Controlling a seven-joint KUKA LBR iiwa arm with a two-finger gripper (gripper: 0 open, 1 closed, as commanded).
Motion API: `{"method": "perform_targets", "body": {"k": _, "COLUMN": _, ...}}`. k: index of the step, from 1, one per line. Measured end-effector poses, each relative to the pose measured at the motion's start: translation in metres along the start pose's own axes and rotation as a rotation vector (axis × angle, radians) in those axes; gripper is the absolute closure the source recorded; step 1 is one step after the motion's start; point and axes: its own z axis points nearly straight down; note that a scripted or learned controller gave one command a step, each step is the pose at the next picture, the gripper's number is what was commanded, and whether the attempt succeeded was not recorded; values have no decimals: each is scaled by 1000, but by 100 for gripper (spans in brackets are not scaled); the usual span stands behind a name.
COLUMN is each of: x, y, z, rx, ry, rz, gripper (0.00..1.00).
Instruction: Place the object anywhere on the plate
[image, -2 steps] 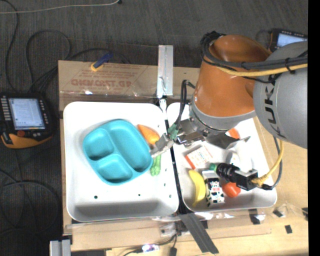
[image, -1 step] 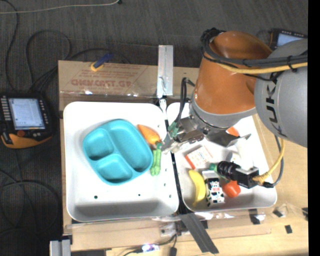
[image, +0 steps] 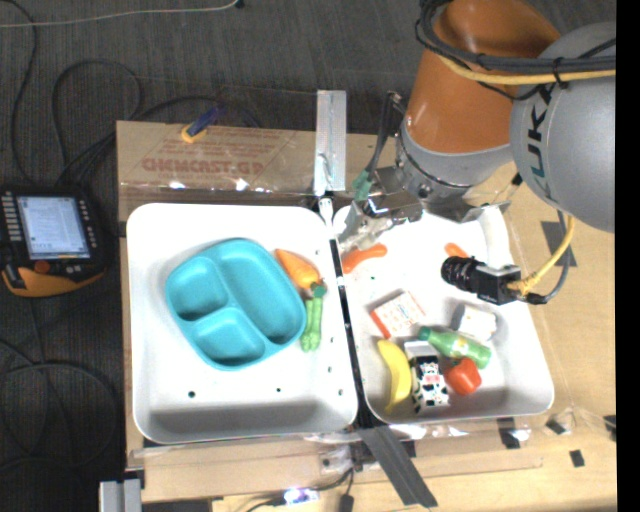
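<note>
We find the blue plate, a three-compartment tray, lying in the left bin, centre-left of the frame, with all three compartments bare. A toy carrot and a green pod lie against its right rim, outside it. The gripper sits upper centre, above the divider between the bins, over the upper left corner of the right bin. We cannot tell whether it is open or closed, and nothing is seen held in it. An orange piece lies on the right bin's floor just below it; we judge this the likeliest object, though the task does not name one. Lower in that bin rest a banana, a card, a green bottle, a dice-like block and a red piece. In our assessment the placement is not yet done: a pick and the carry leftward to the plate remain.
</note>
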Motion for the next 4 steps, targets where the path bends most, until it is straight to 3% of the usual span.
{"method": "perform_targets", "body": {"k": 1, "x": -11, "y": 16, "z": 89, "rx": 2, "ry": -1, "rz": 84, "gripper": 100}}
{"method": "perform_targets", "body": {"k": 2, "x": 32, "y": 37, "z": 107, "rx": 0, "ry": 1, "rz": -215, "gripper": 100}}
{"method": "perform_targets", "body": {"k": 3, "x": 32, "y": 37, "z": 107, "rx": 0, "ry": 2, "rz": -216, "gripper": 0}}
{"method": "perform_targets", "body": {"k": 4, "x": 34, "y": 38, "z": 101, "rx": 4, "ry": 4, "rz": -219, "gripper": 100}}
